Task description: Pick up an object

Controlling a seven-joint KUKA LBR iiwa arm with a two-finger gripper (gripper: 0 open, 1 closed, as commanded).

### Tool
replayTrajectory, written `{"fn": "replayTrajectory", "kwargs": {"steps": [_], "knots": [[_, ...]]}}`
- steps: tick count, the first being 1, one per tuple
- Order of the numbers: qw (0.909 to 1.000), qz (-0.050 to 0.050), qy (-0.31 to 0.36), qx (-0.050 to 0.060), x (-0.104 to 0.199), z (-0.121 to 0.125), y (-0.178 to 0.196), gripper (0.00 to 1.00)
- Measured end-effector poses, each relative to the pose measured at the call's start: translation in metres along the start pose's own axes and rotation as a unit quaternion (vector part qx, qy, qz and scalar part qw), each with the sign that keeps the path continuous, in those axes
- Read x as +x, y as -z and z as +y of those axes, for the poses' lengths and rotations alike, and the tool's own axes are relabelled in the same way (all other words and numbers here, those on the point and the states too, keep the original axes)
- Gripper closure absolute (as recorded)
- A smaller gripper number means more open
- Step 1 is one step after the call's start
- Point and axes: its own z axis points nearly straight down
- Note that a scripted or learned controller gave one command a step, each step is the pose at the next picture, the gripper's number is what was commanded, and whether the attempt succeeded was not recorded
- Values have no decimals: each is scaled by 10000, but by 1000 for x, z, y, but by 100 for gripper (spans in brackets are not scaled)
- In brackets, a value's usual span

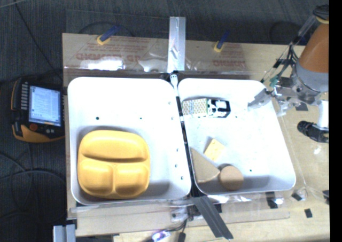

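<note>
The left bin [107, 88] holds a large yellow loaf-shaped object [113, 162] at its front left. In the right bin [267, 145] a flat patterned packet [206, 107] lies near the back left. A small pale yellow block [214, 149] lies in the middle. At the front, a brown wedge [205, 170] sits beside a tan round piece [231, 177]. My gripper [260, 100] hangs over the right bin's back right corner, away from all of these objects, with nothing seen between its fingers.
The grey arm with its orange band [314, 54] reaches in over the bench's right side. A handheld pendant with a lit screen [40, 108] lies left of the bins. Clear plastic sheeting [133, 56] and a metal post [177, 40] stand behind the bins.
</note>
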Motion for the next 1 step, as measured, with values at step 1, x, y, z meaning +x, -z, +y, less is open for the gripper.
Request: {"fn": "replayTrajectory", "kwargs": {"steps": [1], "knots": [[10000, 0, 13, 5, 1, 1, 9, 100]]}}
